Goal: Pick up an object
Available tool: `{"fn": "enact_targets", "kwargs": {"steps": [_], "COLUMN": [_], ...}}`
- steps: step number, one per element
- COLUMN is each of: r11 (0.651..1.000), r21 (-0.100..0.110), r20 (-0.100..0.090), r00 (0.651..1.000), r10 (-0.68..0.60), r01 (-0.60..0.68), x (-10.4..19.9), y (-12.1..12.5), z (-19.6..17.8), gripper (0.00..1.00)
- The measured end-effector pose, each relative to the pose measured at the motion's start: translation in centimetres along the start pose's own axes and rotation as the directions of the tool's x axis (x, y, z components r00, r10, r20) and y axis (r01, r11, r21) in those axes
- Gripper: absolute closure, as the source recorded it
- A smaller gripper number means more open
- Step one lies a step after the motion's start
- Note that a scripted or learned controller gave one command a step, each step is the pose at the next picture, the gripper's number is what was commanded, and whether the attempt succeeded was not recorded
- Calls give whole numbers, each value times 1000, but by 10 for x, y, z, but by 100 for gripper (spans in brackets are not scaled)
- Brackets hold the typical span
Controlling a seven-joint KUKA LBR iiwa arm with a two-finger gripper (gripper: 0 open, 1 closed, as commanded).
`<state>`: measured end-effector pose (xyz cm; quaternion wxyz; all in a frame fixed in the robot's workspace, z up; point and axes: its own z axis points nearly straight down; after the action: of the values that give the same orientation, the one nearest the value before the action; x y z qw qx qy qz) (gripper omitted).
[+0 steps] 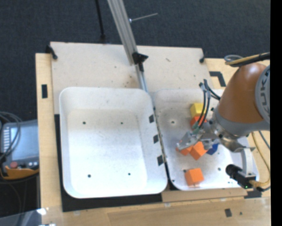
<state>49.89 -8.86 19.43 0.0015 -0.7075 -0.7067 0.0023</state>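
Observation:
My gripper (190, 142) is low in the right bin (175, 102), near its middle, with the arm's orange band above it on the right. Two orange blocks (196, 151) lie right at its tip, touching or just under it; I cannot make out whether either one is gripped. A blue piece (212, 149) peeks out beside them under the wrist. A yellow block (195, 109) lies farther back, with a red-orange piece (194, 121) just in front of it. Another orange block (194, 176) rests alone near the bin's front edge.
The left bin (110, 140) sits beside the right one, a low divider with black clips between them. A slanted aluminium pole (124, 29) rises from the bench behind the bins. A pendant and cables lie off the bench at the left.

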Motion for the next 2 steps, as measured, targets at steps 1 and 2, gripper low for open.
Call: {"fn": "enact_targets", "kwargs": {"steps": [1, 2], "r11": [1000, 1000], "r21": [1, -12], "r20": [0, 0], "r00": [1000, 1000], "r10": [0, -2], "r01": [0, 2], "x": [3, 2], "y": [-3, 1], "z": [63, 68], "gripper": [0, 0]}}
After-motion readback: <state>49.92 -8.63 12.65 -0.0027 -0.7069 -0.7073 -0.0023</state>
